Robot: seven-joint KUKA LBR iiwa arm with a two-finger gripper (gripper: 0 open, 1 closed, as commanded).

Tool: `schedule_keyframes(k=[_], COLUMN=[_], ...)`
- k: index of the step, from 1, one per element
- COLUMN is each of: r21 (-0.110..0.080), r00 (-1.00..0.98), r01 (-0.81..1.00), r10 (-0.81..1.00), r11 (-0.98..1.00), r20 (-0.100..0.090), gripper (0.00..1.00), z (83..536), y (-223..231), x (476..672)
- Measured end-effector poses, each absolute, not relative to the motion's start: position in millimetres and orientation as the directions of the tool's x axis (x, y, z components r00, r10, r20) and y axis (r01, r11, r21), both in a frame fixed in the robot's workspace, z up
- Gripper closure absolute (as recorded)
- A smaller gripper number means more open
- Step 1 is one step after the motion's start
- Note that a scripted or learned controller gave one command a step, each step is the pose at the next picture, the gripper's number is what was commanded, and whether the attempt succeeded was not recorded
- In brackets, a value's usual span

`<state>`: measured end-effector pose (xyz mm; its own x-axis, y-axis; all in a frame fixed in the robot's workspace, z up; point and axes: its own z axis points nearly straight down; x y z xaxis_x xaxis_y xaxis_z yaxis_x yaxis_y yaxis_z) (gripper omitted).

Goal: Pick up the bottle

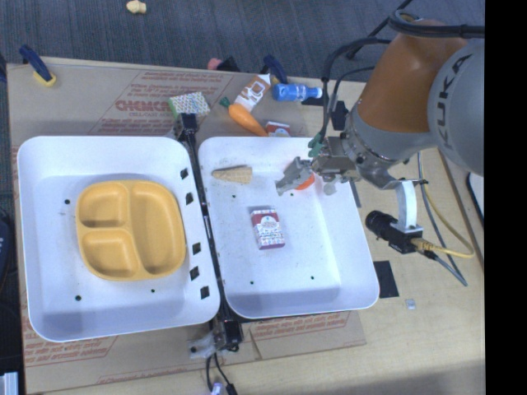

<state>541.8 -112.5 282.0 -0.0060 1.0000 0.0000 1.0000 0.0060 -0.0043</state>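
Blue plastic bottle (pixel 296 92) lies on its side on the counter (pixel 99 97) behind the right bin (pixel 350 245), long axis left-right, pale cap pointing right. Nearby, the gripper (pixel 300 175) hovers over that bin; its opening cannot be judged.

We cannot tell how the claw (pixel 295 177) has its fingers set, since they blur into one grey shape. An orange thing (pixel 305 183) just at its four o'clock is mostly covered by it, so we cannot name it. The arm (pixel 412 81) is cut off toward three o'clock. The print on the small red packet (pixel 267 227) is too small to read. At twelve o'clock, the blue bottle (pixel 295 92) is partly hidden behind a black cable (pixel 328 76).
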Motion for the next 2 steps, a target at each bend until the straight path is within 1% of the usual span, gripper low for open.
schedule_keyframes(k=[1, 2], r21=[-0.007, -0.005], r00=[0.068, 0.064], r01=[0.998, 0.998], r10=[0.998, 0.998], r11=[-0.068, -0.064], r20=[0.0, -0.001], gripper=[0.0, 1.0], z=[92, 103], y=[-121, -121], x=[642.1, 643.3])
